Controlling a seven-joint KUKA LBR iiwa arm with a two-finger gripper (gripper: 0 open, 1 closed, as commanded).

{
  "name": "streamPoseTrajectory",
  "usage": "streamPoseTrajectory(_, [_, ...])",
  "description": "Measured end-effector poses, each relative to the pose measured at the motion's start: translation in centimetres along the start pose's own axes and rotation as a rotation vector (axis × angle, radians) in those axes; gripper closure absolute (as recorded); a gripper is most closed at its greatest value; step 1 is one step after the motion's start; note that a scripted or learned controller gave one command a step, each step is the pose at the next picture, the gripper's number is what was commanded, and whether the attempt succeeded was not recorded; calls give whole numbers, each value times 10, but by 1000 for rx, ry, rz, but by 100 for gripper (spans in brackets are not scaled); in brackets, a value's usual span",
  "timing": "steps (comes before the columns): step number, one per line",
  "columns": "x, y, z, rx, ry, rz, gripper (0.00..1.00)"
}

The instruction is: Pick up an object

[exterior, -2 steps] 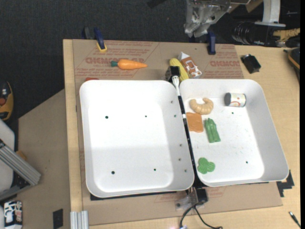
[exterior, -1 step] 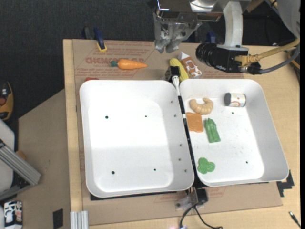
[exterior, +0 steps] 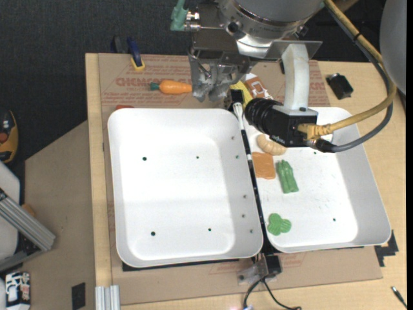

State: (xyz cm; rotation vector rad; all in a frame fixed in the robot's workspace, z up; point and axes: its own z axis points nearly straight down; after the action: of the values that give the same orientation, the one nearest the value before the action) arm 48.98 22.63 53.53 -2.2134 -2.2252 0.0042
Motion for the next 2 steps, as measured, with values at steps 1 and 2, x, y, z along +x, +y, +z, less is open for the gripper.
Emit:
streamPoseTrajectory(1, [-2, 2, 0, -1, -1, 4, 0])
streamPoseTrajectory(2, [-1, 2, -11, -5, 1, 2, 100])
